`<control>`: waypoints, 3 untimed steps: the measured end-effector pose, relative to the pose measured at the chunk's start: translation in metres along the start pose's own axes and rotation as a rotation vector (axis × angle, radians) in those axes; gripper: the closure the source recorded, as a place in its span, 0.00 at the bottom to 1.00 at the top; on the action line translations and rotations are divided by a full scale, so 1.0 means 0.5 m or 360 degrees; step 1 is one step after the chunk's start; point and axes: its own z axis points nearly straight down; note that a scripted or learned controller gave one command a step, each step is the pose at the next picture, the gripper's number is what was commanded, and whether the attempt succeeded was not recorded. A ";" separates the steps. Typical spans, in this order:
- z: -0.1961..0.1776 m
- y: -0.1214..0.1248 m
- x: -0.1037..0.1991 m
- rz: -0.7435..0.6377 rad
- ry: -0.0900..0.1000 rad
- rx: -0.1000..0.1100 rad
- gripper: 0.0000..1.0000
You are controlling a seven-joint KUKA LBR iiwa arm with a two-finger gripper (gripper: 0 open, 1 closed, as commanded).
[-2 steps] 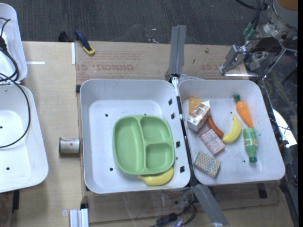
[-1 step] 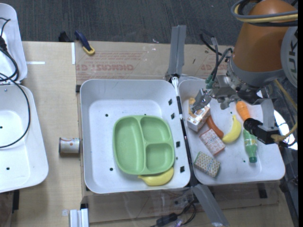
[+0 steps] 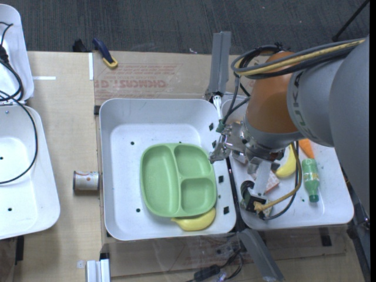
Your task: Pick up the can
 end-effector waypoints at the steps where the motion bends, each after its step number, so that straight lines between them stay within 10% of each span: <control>1: 0.000 -0.023 -0.160 0.0373 0.0003 -0.0001 0.00; 2: -0.176 0.126 -0.259 0.0235 0.0002 -0.0005 0.00; 3: 0.000 0.070 -0.092 0.0364 0.0001 -0.0003 0.00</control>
